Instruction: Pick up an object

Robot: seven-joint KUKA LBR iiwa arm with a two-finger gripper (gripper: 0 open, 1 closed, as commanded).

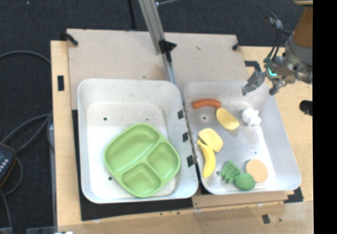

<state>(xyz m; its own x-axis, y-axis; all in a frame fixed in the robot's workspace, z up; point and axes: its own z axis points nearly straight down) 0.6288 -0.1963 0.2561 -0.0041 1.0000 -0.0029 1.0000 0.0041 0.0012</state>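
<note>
2 fingers of the hand (264,83) are hanging spread over the right bin's (287,146) far edge; descending there risks striking the rim, missing the white lump (251,117).

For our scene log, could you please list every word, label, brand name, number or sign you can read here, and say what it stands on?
None can be read.
The green divided plate, the banana, the sausage and both white bins bear no print.
The dark device at the left edge shows small pale marks, too blurred to read.
</note>
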